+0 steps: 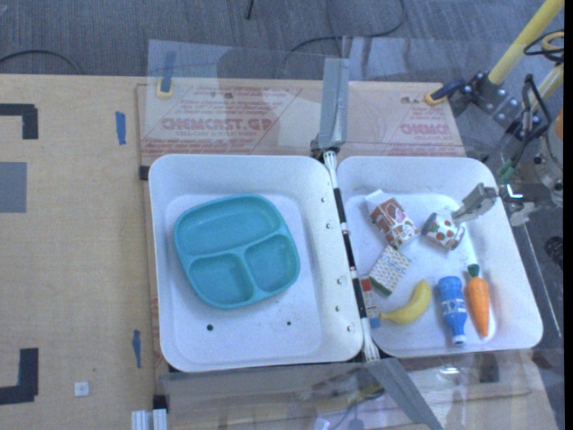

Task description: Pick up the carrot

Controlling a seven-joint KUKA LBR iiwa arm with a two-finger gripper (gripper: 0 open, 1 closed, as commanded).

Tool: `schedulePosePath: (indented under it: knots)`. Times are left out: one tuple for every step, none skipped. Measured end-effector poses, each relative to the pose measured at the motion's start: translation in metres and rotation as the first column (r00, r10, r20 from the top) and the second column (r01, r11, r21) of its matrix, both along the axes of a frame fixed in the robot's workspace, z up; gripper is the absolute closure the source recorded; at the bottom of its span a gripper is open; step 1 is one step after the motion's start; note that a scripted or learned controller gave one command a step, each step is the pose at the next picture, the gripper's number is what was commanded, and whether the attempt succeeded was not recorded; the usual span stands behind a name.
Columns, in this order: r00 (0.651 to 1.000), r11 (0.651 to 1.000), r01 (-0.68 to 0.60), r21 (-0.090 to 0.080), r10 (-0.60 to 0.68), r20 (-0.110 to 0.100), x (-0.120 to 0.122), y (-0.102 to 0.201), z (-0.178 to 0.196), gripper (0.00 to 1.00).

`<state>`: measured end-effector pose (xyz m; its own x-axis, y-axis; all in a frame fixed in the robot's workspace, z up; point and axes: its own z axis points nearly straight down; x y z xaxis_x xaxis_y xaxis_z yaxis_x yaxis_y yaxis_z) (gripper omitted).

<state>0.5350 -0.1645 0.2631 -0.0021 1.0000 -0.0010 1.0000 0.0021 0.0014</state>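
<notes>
The carrot point(479, 304), orange with a green top, lies in the right bin point(519, 267) near its front right corner, its tip pointing toward the front edge. My gripper point(474, 203) reaches in from the right over the back right of that bin. It hangs beside a red-and-white strawberry toy point(443, 231), well behind the carrot and apart from it. Nothing shows in its grasp.
A blue bottle point(451, 307) lies right beside the carrot on its left, then a banana point(407, 305). A small patterned box point(389, 270) and a brown-and-white carton point(392, 221) sit further back. The left bin point(170, 240) holds a teal divided plate point(235, 250).
</notes>
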Motion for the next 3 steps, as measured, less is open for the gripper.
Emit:
schedulePosePath:
  knots:
    - [0.993,0.993,-0.114,0.001,0.114,-0.001,-0.056,-0.040,-0.078,0.00]
    - [0.988,0.988,-0.154,0.010,0.154,0.004,-0.052,-0.049,-0.166,0.00]
    - [0.989,0.989,-0.146,0.004,0.146,0.004,-0.054,-0.054,-0.157,1.00]
